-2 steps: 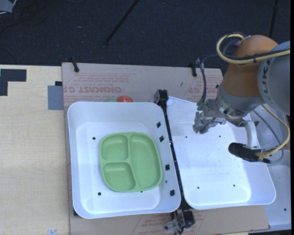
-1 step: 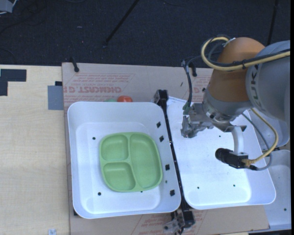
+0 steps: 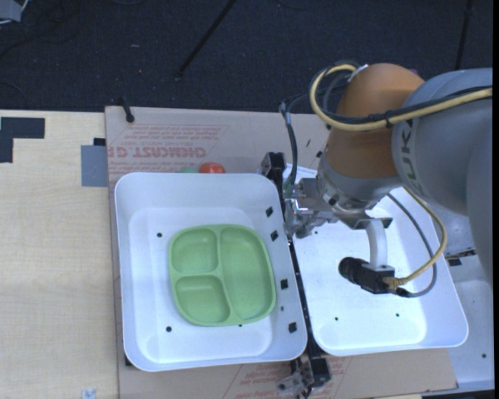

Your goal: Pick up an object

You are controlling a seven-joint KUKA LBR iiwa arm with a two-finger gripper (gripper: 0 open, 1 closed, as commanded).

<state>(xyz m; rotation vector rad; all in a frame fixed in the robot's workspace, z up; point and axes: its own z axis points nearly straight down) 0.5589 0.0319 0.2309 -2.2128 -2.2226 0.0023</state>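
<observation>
Green tray (image 3: pixel 222 274): lying flat in the left bin (image 3: pixel 141 214), roughly centred, a little nearer that bin's right wall; three compartments facing up, nothing in them.
Tray axis: long axis running from the left bin's far edge toward its near edge, slightly tilted; the two smaller compartments on its left side, the long one on its right.
Left bin: holding the green tray alone.
Right bin (image 3: pixel 416 331): white floor mostly bare near its near edge and near-right corner; a short black part on a yellow cable (image 3: pixel 368 274) hanging over its middle.
Gripper (image 3: pixel 303 216): low over the right bin's far-left corner, close to the wall shared with the left bin; grip width impossible to judge from here.
Arm (image 3: pixel 374 131): orange band and grey casing above the right bin's far edge.
Behind the left bin: small red and green items (image 3: pixel 209 169) on the cardboard, just past its far edge.
</observation>
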